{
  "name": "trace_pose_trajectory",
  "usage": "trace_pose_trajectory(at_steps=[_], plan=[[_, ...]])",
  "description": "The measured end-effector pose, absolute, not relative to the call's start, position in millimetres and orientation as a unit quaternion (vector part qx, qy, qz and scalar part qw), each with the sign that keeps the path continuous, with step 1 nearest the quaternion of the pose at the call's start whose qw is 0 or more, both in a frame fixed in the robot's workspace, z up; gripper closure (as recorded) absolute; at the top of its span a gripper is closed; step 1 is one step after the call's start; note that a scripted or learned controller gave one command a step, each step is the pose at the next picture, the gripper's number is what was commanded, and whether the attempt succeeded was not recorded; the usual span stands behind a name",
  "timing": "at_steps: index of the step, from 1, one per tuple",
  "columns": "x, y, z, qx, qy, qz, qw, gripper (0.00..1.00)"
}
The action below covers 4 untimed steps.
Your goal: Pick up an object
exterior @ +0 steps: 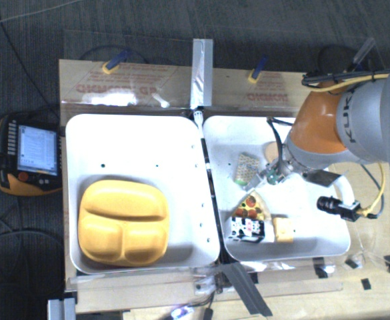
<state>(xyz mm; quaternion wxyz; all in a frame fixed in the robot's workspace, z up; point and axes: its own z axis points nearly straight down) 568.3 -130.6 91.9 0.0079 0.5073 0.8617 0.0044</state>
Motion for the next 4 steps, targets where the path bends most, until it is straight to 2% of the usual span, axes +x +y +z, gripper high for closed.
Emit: trace_pose_trajectory(at_steps=[1, 2, 3, 4], plan=[[597.4, -102.5, 91.5, 0.598, 0.801, 0.0027, 0.007, 1.0], [530.5, -158.5, 97.0, 0.585, 0.811, -0.0014, -0.001, 1.0], [594.1, -176.3, 103.8, 0.663, 0.749, -0.0016, -0.001, 1.0], [627.1, -107.7, 210.9, 0.739, 0.674, -0.0028, 0.0, 1.0]])
